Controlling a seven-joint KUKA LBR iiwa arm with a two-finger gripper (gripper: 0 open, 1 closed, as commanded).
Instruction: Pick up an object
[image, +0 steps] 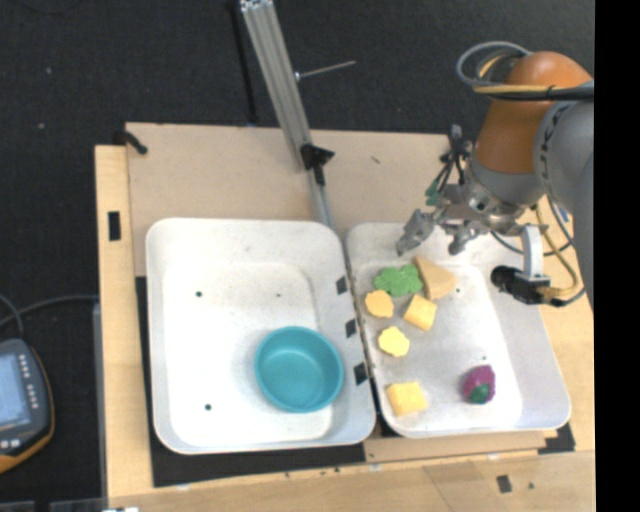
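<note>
Your claw (438, 236) hangs over the far end of the right bin (520, 330), its two fingers spread apart with nothing between them, so by the look of it the pick has not yet been made. Everything you might take lies in that bin: a green piece (398, 280) just below the claw, touching a tan wedge (436, 277) on its right; an orange-yellow block (379, 304) and a yellow block (421, 314) a little nearer; another yellow piece (394, 343) below those; a pale yellow block (406, 398) at the near edge; and a purple-and-green fruit (479, 385) off by itself toward the near right corner. The left bin (200, 260) holds a blue bowl (298, 368), well apart from the arm. I judge the green piece and the tan wedge your closest candidates, though they sit tight together, which may crowd the fingers. What remains is the whole of the job: descend, close on one item, and lift it off the worktop (230, 170).
</note>
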